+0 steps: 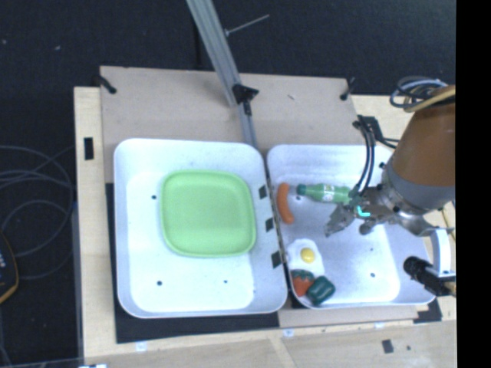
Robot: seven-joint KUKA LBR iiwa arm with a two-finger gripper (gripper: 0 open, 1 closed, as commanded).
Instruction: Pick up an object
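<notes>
My claw [349, 222] hangs over the middle of the right bin [383, 282], and its fingers stand apart, with nothing between them. The green bottle [324, 193] lies on its side just at 11 o'clock from my claw, very near to it, with its neck pointing to 9 o'clock. The orange sausage [285, 203] lies at 9 o'clock from my claw, beside the bin's left wall. At 7 o'clock, in the near left corner, I see a fried egg [305, 254], a red piece [302, 284] and a dark green piece [321, 289] close together. The left bin [138, 282] holds a green plate [208, 213].
</notes>
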